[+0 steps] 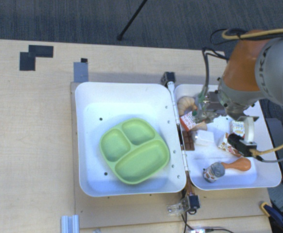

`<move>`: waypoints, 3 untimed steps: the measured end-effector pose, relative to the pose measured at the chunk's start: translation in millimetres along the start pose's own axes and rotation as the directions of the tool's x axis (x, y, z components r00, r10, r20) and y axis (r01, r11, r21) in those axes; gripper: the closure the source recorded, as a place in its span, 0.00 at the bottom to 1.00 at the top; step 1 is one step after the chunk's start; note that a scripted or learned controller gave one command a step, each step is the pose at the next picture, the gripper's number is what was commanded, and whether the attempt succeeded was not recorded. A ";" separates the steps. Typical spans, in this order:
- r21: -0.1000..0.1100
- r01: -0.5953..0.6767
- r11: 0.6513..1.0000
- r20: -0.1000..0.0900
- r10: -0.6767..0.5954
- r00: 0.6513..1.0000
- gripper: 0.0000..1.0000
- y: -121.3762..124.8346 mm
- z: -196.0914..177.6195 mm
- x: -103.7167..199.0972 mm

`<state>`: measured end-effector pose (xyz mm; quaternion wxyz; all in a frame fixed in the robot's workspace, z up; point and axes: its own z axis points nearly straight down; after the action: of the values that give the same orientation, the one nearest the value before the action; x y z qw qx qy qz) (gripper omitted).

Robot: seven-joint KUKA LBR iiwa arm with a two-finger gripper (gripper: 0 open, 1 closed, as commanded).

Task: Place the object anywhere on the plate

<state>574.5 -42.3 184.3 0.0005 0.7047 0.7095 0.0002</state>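
Plate [134,151], a green three-compartment plastic tray, sits in the left white bin [90,130] with nothing on it. We judge the gripper [205,111] could grab badly among the right bin's [270,176] clutter: brown packet [188,123], beige lump [185,102], orange-handled tool [229,166]. We cannot tell the gripper's state, nor which object it targets.

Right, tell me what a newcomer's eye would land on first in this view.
First, the pale green plastic plate with three compartments, lying in the left white bin with nothing on it. Next, the grey arm with its orange band, reaching in from the right over the right white bin, its gripper low among a clutter of small items. Near that bin's front lies an orange drumstick-shaped toy.
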 end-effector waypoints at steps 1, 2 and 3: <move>0.000 0.000 1.000 -0.001 0.000 1.000 1.00 -47.8 0.0 32.9; -0.001 -0.001 1.000 -0.002 0.001 1.000 1.00 -74.9 -0.3 68.8; -0.003 0.000 1.000 -0.001 0.000 1.000 1.00 -23.9 -78.1 39.8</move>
<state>550.3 -2.7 262.4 0.0014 0.7048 0.7094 0.0015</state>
